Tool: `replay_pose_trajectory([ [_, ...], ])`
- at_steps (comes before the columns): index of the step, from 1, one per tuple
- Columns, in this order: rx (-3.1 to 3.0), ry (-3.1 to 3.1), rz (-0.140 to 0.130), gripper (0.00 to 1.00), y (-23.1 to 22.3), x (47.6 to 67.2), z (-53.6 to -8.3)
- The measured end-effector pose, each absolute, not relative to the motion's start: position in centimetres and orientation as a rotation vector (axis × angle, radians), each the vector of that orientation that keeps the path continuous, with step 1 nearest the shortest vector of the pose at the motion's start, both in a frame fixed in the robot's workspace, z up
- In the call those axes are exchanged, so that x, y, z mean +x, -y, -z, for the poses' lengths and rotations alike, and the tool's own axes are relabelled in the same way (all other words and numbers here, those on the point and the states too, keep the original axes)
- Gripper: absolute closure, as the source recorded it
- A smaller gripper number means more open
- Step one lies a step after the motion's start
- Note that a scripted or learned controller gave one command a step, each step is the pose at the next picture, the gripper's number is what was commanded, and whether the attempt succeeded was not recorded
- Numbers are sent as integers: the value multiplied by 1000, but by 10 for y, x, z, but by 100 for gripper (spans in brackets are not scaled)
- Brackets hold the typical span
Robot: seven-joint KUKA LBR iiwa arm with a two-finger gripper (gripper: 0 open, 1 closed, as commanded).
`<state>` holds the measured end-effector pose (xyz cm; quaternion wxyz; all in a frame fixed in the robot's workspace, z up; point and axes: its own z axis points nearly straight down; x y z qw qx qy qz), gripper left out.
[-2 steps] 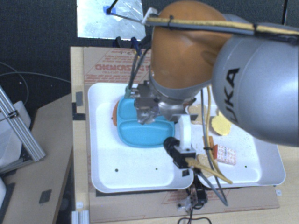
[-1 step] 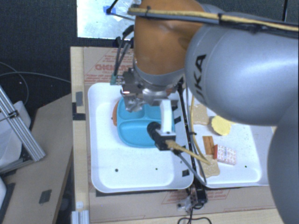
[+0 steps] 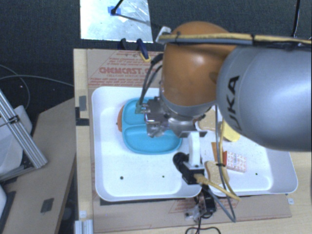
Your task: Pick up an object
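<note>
Your arm (image 3: 234, 82) hangs low over the blue divided tray (image 3: 144, 133) in the left bin (image 3: 112, 179). Whether its jaws are released or clenched, you cannot tell.

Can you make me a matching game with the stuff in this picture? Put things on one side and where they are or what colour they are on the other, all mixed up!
Things:
1. divided dish
2. orange band
3. shiny sheet
4. red-and-white patterned item

Clues:
A. lying in the right bin
B. blue, lying in the left bin
C. on the dark floor above the cardboard
D. wrapped round the arm above the wrist

Pairs: 1-B, 2-D, 3-C, 4-A
</note>
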<state>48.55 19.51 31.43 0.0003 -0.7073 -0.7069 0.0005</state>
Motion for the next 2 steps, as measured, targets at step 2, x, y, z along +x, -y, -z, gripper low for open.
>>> replay_pose_trajectory([
  [2,-2208,2228,-9,100,-226,484,-284],
])
